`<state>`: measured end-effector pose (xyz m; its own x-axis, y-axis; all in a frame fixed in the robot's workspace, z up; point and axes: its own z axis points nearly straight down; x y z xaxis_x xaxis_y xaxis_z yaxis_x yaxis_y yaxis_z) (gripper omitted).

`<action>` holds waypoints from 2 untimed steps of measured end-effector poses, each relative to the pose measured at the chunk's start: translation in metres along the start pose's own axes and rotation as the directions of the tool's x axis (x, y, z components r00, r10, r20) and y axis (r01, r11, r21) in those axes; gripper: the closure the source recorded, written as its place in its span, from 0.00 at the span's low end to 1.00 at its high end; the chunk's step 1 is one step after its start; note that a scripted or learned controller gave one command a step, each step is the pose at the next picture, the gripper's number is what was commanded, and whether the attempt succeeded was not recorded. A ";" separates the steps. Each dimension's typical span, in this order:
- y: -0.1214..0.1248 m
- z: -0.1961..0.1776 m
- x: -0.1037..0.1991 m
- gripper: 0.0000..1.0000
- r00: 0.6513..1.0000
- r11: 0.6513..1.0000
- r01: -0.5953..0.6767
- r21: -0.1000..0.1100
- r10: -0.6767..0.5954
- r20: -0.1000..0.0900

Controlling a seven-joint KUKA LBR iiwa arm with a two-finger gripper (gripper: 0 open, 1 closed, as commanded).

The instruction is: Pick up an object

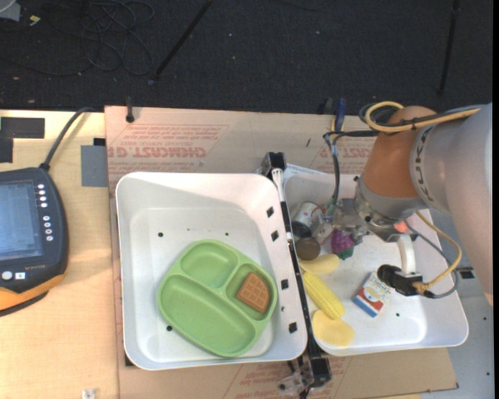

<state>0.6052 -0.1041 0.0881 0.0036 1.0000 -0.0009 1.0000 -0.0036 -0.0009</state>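
seen from above at a slant: two shallow white bins side by side on a cardboard-covered bench (191,135). reaching in from the right, the grey arm (449,169) with its orange band, bent low over the far end of the right bin (437,327) and hiding that bin's far right corner. gripper (337,223) down among small things near the far left corner of the right bin, its tip lost in wires and clutter; cannot tell how far apart it stands or whether anything is held. just beside it, a small purple object (343,242), knobbly, shape hard to make out, and a dark round object (307,248) against the left wall. nearer the front edge, a yellow corn cob (324,295) lying slantwise, a pale yellow piece (334,331) at the front left corner, and a small red, white and blue box (372,296) mid-bin. in the left bin (150,198), a green divided plate (212,298) toward the front right corner, carrying a brown waffle (253,292). at the bench's left edge, a control pendant (17,231), partly cut off.
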 end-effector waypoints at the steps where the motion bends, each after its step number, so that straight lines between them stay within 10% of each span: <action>1: -0.030 -0.001 0.013 0.00 1.000 1.000 0.000 -0.003 0.000 0.000; 2: -0.029 -0.010 0.014 1.00 1.000 1.000 0.000 0.003 0.000 -0.006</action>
<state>0.5762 -0.0900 0.0985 0.0035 1.0000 0.0055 1.0000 -0.0035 -0.0036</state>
